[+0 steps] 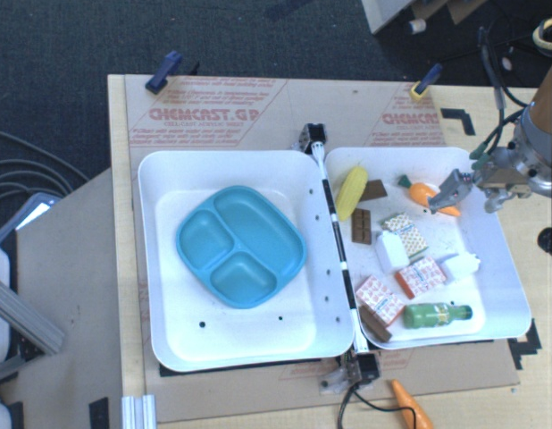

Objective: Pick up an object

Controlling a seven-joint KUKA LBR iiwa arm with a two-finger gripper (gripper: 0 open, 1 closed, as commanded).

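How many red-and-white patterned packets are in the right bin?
2. One red-and-white packet lies near the bin's middle, right of a white block; the other packet lies nearer the divider, just above the green bottle. More may be hidden.

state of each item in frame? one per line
blue divided plate: flat in left bin, compartments bare
corn cob: lying by the divider
carrot: lying in right bin, under the gripper
green bottle: on its side, near front rim
chocolate bar: lying flat
gripper: above right bin, nothing seen held
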